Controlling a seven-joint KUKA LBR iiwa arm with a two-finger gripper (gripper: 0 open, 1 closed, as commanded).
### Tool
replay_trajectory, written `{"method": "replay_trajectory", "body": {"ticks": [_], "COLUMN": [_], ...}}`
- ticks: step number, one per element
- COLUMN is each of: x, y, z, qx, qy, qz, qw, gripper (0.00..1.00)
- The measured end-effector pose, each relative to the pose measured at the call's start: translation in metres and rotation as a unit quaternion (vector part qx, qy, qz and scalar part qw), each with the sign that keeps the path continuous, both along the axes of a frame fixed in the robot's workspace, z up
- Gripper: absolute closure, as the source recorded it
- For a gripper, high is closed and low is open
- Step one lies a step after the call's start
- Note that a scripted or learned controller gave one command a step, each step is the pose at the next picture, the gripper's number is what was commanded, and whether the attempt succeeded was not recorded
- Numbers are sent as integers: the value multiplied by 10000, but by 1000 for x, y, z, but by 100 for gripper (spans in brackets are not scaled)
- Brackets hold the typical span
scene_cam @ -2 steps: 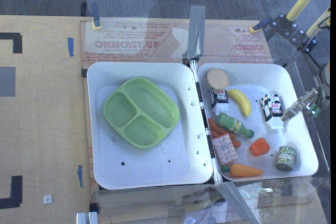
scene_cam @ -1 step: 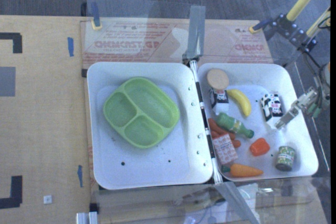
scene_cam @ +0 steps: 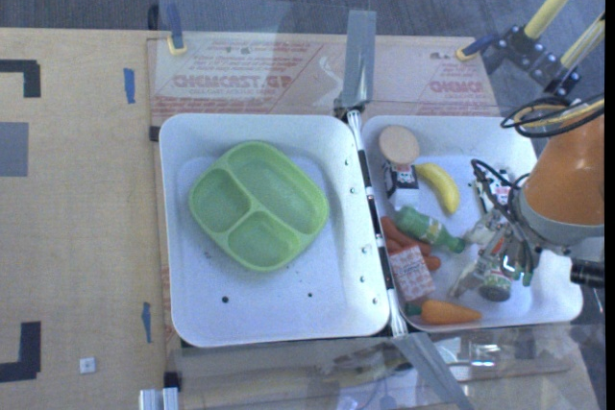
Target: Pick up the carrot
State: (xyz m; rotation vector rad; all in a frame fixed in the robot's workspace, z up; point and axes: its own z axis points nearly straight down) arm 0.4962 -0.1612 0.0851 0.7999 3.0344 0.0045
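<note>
Gripper (scene_cam: pixel 492 256) low in the right bin (scene_cam: pixel 553 302), carrot (scene_cam: pixel 450 310) just to its near-left.

The carrot lies in the near part of the right bin, close to the near wall, its long axis running left to right with the thinner end pointing right. The gripper hangs just beyond it, to the far right, among clutter; whether it is parted or clenched I cannot tell, and nothing visibly sits in it. A red packet (scene_cam: pixel 412 272) lies just far-left of the carrot, and a green bottle (scene_cam: pixel 430 228) and a banana (scene_cam: pixel 441 186) sit farther back. Judged from this, the coming move is a short shift toward the near-left, with the fingers set across the carrot's length. The left bin (scene_cam: pixel 192 302) holds a green divided plate (scene_cam: pixel 257 204).
</note>
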Motion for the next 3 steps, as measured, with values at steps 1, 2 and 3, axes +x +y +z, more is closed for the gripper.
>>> {"method": "replay_trajectory", "body": {"ticks": [1,2,3], "x": [1,-4,-4], "y": [-1,7,7], "z": [8,110,110], "qx": [2,0,0], "qy": [-9,29,29], "qz": [-11,1099,1098], "qw": [10000,9939,9940], "gripper": [100,100,0]}}
